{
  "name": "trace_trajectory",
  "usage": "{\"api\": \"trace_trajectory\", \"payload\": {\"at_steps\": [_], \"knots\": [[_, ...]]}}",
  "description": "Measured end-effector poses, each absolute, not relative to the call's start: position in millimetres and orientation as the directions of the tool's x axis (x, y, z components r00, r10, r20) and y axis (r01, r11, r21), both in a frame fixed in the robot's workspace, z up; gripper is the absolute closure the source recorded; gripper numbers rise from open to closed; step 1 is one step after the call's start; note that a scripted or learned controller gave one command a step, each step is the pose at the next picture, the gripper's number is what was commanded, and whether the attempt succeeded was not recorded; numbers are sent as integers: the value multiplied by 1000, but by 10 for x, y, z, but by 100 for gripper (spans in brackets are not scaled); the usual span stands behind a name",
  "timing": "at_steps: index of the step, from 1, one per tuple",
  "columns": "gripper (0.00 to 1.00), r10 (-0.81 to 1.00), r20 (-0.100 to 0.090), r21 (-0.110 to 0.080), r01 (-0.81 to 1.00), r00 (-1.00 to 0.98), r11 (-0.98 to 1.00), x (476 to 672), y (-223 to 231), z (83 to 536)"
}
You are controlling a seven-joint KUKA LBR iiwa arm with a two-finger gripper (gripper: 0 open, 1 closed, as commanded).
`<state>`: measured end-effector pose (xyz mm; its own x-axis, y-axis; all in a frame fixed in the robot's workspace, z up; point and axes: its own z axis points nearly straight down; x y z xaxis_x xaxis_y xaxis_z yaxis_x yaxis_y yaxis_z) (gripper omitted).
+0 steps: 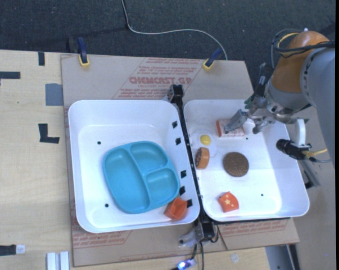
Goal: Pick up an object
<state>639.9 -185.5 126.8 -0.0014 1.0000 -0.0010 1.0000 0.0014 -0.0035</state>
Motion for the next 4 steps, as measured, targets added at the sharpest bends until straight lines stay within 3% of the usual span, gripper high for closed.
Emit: {"api": "trace_trajectory", "payload": {"at_steps": [1,2,3,4], "knots": [[100,1000,-1,-2,1000,-3,3,6404,-1848,1384],[100,1000,-1,3,1000,-1,1,6407,-1897,2002],[100,1000,0,1,1000,-2,2,6413,-1892,2186],[100,1000,2,-2,1000,-5,5,6268,-1422,2283]]}}
